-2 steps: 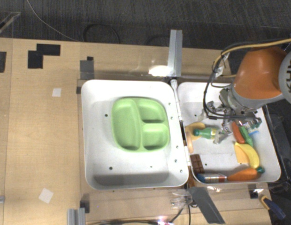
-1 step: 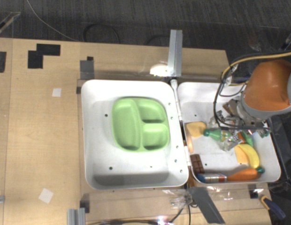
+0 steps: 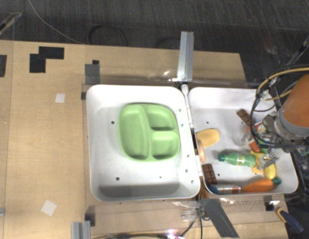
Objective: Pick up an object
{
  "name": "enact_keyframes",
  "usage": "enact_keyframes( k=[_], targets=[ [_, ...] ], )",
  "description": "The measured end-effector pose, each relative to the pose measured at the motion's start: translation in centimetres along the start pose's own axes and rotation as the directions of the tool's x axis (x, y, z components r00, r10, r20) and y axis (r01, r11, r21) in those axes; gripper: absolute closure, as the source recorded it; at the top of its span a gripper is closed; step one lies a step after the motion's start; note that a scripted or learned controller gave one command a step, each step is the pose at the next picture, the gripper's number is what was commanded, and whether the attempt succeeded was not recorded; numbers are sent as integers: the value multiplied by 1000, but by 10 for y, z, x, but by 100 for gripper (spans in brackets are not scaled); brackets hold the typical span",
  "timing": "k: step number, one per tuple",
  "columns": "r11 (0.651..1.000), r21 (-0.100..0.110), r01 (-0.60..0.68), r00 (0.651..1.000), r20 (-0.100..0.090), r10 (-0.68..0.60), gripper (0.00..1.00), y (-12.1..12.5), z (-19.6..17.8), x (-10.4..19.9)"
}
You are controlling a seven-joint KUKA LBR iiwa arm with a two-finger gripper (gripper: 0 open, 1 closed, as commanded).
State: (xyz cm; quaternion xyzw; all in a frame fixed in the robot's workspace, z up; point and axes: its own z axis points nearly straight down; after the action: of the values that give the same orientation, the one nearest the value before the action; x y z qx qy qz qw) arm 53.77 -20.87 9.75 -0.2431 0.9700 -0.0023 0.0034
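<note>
Orange carrot (image 3: pixel 257 185) at right bin's (image 3: pixel 220 99) near edge, beside marker (image 3: pixel 225 188).
Green bottle (image 3: pixel 237 159) mid-bin, probably light, slick, stiff: best pinched across its body. Left bin (image 3: pixel 102 133) holding green tray (image 3: pixel 147 131). Claw (image 3: pixel 266 159) over the pile, open or closed impossible to tell.

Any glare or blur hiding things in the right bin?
Camera view: even overhead light with soft shadows in the right white bin; no strong glare there. The green plastic bottle and orange carrot-shaped toy read clearly; the gripper is murky among cables.
</note>
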Motion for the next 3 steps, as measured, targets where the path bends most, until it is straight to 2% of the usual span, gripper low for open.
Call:
enact_keyframes(
  k=[1, 2, 3],
  targets=[
    [994, 9, -107, 994, 16, 107, 0, 20, 6, 29],
    [985, 7, 175, 985, 10, -175, 0, 62, 6, -29],
    [962, 9, 272, 962, 7, -272, 0, 19, 6, 26]
  ],
)
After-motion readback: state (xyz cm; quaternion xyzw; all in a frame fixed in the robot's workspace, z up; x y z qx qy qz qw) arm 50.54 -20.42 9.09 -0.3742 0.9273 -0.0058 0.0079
